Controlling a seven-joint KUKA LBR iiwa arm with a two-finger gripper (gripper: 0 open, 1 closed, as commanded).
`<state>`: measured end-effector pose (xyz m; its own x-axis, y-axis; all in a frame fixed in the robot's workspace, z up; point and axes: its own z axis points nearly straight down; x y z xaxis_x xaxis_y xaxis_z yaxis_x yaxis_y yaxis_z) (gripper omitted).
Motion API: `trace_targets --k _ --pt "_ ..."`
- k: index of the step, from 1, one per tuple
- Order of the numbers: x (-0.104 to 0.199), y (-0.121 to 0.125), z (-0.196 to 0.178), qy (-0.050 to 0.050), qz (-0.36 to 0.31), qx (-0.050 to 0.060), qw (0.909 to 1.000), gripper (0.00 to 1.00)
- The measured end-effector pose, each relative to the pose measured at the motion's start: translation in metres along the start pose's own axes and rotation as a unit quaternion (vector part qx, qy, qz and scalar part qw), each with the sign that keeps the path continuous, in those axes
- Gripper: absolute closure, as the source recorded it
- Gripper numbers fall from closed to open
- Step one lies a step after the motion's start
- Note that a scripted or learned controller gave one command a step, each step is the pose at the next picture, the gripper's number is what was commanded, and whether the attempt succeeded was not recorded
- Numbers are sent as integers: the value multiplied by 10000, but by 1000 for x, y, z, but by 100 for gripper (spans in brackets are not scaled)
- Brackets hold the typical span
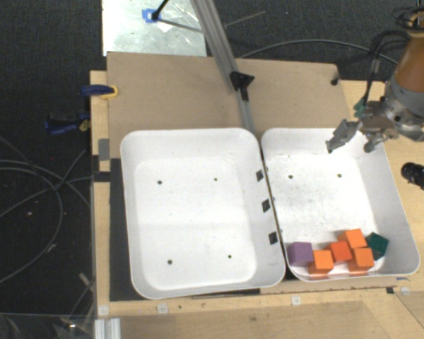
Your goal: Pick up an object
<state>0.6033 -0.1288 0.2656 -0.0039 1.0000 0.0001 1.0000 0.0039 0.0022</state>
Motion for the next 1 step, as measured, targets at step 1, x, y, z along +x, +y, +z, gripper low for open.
trace_targets --k 1 --pt "3 67 -31 -10 -25 -42 10000 0"
